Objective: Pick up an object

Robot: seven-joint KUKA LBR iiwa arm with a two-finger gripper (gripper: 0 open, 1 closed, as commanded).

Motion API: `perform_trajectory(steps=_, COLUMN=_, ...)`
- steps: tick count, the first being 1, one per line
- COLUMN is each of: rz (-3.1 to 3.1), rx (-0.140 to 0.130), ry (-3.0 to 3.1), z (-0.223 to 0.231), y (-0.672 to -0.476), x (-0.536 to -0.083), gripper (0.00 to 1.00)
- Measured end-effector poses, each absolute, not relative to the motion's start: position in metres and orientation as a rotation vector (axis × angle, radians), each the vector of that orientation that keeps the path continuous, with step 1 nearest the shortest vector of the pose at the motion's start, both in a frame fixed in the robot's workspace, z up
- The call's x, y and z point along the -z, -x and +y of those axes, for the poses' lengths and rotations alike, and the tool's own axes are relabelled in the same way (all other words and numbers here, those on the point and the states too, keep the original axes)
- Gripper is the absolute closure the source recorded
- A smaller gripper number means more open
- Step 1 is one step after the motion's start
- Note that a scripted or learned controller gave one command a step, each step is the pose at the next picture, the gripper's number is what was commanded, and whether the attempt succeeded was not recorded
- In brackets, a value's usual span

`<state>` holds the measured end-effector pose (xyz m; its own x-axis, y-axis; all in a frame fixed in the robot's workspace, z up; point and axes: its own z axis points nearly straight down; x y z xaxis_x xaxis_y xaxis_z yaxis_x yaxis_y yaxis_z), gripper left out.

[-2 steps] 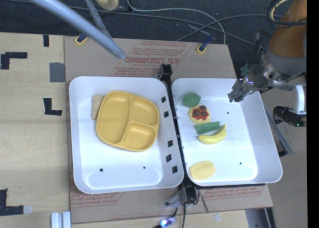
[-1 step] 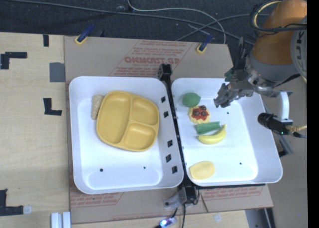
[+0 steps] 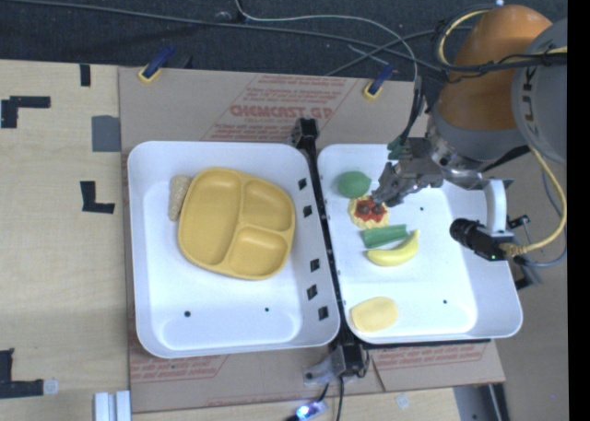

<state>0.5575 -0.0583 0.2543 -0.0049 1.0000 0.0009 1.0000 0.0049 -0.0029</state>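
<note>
The right bin [image 3: 479, 304] holds several toy foods: a green round piece [image 3: 351, 183], a red and yellow piece [image 3: 367, 213], a green strip [image 3: 383, 235], a yellow banana [image 3: 395, 252] and a pale yellow lump [image 3: 373, 314]. My gripper [image 3: 384, 192] hangs low over the bin's upper middle, its tips right beside the red and yellow piece. Nothing shows between the tips.
The left bin [image 3: 157, 299] holds a yellow divided plate [image 3: 236, 223] with a tan sponge-like piece [image 3: 177, 196] at its left edge. A black divider [image 3: 318, 226] runs between the bins. Cables and a black fitting [image 3: 479, 238] hang at the right of the arm.
</note>
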Motion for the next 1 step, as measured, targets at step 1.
perform_trajectory(steps=1, rz=-2.225, rx=-0.004, ry=2.213, z=-0.0036, y=-0.5344, x=-0.2394, gripper=1.0)
